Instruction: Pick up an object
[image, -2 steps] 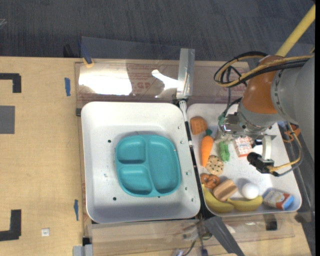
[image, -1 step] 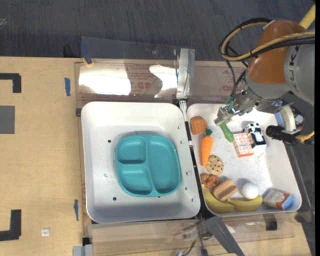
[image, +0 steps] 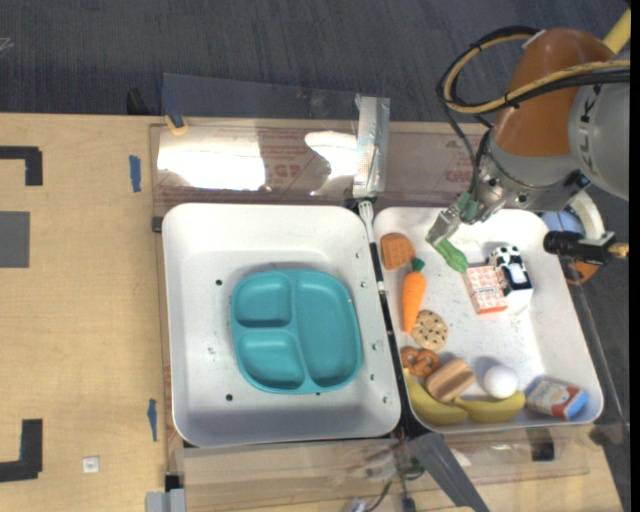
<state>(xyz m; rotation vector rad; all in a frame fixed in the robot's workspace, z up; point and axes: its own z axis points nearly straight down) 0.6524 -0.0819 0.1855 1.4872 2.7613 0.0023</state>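
My gripper (image: 447, 228) hangs over the back of the right bin (image: 560, 330), with the grey arm and its orange band reaching in from the upper right. Directly under the gripper's tip lies a small green object (image: 455, 256); whether they touch is unclear. Close by are a brown cracker (image: 397, 249), an orange carrot (image: 413, 296), a red-and-white carton (image: 486, 288) and a black-and-white toy (image: 513, 268). Along the front lie a cookie (image: 430, 328), a pretzel (image: 419, 360), a bun (image: 450, 380), a white egg (image: 499, 381), a banana (image: 470, 409) and a small can (image: 557, 398).
The left bin (image: 190, 300) holds a teal divided plate (image: 296, 330). A ridge between the two bins runs down the middle (image: 382, 310). A clear panel (image: 260, 150) stands behind the left bin. Black and yellow cables loop above the arm.
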